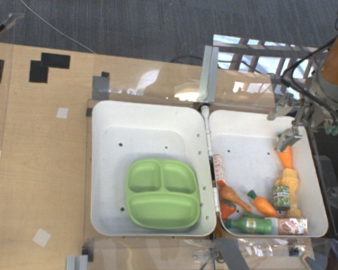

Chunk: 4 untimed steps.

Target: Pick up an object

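Note:
My gripper (287, 139) hangs over the far right side of the right bin (243, 142), below the arm's orange band. Directly under its tip lies a small orange carrot (286, 158), close to or touching it; I cannot tell which. Nearer the front along the right wall sit a yellow corn cob (291, 179) and a small green-labelled can (280, 196). A second carrot (262, 205), a green bottle (251, 224) and a red-and-white packet (292, 226) lie at the bin's front.
The left bin (117, 134) holds a green divided plate (163, 193). An orange-red vegetable (230, 198) and a small packet (217, 167) lie by the divider wall between the bins. A metal frame (260, 51) stands behind the right bin.

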Available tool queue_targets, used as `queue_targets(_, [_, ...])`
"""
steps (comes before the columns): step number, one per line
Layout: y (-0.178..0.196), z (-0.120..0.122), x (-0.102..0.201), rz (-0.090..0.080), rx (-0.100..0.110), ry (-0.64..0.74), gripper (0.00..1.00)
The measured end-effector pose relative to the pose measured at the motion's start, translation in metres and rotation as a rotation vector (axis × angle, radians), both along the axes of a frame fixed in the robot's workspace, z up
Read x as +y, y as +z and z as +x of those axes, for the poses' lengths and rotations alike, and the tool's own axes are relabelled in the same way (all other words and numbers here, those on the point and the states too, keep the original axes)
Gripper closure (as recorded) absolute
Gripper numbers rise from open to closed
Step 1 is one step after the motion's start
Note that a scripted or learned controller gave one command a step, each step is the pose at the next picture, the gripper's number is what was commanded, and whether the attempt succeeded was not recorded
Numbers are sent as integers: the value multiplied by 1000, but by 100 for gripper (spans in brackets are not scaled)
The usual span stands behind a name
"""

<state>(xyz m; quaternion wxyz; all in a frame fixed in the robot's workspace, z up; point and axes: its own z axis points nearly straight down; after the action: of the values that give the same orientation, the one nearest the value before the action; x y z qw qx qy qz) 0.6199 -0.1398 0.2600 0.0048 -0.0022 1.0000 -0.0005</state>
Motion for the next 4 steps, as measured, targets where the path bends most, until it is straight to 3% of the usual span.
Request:
queue_targets(1, [-91,-8,-41,1,8,-58,0])
queue_targets(2, [-170,-39,-66,-2,-6,-5,0])
queue_targets(3, [-155,-34,-65,-5,-18,3,100])
queue_targets(4, [41,-20,-56,-3,-15,-133,100])
